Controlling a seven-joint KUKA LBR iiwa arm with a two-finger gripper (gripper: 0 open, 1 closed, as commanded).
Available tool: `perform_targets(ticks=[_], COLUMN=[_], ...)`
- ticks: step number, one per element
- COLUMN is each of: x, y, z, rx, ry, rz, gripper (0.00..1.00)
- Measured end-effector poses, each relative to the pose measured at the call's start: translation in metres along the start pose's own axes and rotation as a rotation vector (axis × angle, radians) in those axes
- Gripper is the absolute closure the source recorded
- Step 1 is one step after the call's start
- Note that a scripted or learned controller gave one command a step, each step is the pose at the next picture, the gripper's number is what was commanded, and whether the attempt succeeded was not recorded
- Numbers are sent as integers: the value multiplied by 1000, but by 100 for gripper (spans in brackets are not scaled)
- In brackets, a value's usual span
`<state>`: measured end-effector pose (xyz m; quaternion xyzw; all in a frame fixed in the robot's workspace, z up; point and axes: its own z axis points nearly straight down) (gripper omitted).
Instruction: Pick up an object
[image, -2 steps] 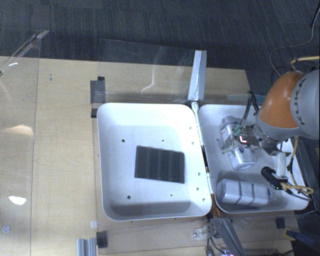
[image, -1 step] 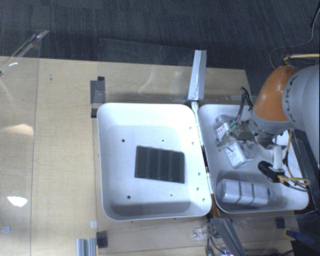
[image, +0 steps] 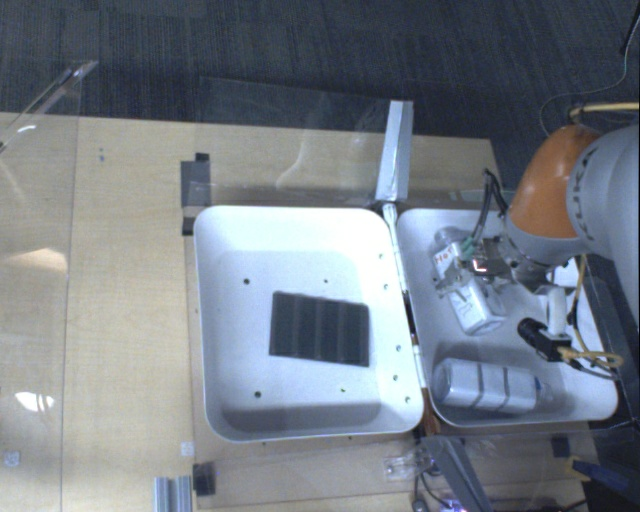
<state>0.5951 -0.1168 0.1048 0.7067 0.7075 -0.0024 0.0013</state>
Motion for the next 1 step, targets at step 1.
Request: perform_targets(ticks=[1], x=[64], y=[35], z=[-77], rx=[10], ry=[8], rz=[-16], gripper=[100])
